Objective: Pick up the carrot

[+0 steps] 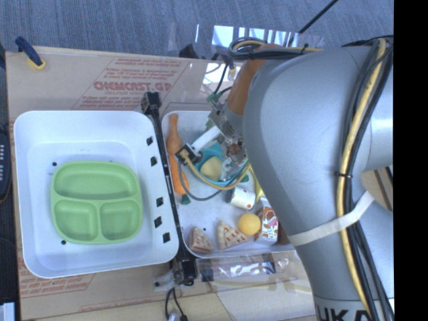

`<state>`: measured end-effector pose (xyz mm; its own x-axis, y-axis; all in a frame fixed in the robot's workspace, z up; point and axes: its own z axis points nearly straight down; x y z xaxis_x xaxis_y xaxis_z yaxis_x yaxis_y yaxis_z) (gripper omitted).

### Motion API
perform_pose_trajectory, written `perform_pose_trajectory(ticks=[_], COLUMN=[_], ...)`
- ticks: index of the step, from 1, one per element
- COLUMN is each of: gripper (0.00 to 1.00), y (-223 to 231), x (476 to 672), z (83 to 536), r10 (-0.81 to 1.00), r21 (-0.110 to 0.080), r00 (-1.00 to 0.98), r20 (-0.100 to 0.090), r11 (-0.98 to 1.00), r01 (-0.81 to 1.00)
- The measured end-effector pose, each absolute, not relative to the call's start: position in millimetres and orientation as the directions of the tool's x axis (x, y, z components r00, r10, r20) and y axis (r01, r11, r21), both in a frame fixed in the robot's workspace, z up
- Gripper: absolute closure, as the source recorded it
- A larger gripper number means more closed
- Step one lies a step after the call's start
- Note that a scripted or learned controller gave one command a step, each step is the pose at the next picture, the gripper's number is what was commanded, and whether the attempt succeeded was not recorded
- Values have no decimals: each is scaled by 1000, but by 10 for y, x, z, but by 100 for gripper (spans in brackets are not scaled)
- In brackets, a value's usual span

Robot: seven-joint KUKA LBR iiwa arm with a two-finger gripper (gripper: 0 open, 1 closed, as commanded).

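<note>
Broadly, the grey arm [314, 172] fills the right half of the frame, its bulk covering the right side of the right bin [207, 251]; an orange band [244, 79] shows near the upper centre, above the wrist. The gripper [224, 142] hangs over the upper middle of the right bin, among cables, and whether its fingers are apart or together cannot be told, because wrist and cabling hide them. Beneath both bins lies a brown cardboard sheet [127, 79] printed with red lettering. The left bin [27, 199] occupies the left half of the frame and holds a green divided plate [97, 202] with three compartments, lying flat near the bin's centre. The carrot [176, 156] lies in the right bin along its left wall, long axis running top to bottom of the frame, just left of the gripper and apart from it. A yellow ball [249, 224] rests in the lower part of the right bin, beside the arm. Two sandwich wedges [215, 237] sit side by side near the lower rim, just left of the ball. A small white cup [243, 197] lies tipped just above the ball.
</note>
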<state>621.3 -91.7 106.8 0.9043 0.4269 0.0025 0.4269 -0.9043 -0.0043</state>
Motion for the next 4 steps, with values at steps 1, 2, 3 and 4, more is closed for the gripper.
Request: perform_pose_trajectory(ticks=[1,2,3,4], gripper=[0,100,0,0], y=[-886,-906,-885,-940], x=[5747,5774,5752,5331], z=[917,1070,1028,983], r10=[455,461,462,229], r21=[-10,-8,-14,-11], r00=[891,887,887,973], r20=[-9,-8,-13,4], r11=[-891,-887,-887,-973], r01=[455,461,462,229])
